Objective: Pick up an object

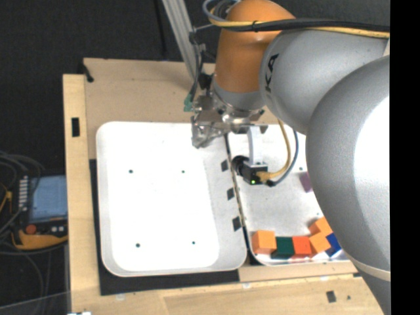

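metal fingers (205,136) above smooth white bin (110,195) rim

So the pale wooden bench (131,90) sits on a dark floor, with a black mat (164,282) peeking out under the near edge of the bins. Off to the left there's a blue-screened handheld control box (46,199) with tangled black cables (10,169) around it, plus a slanted metal rail (178,25) up top.
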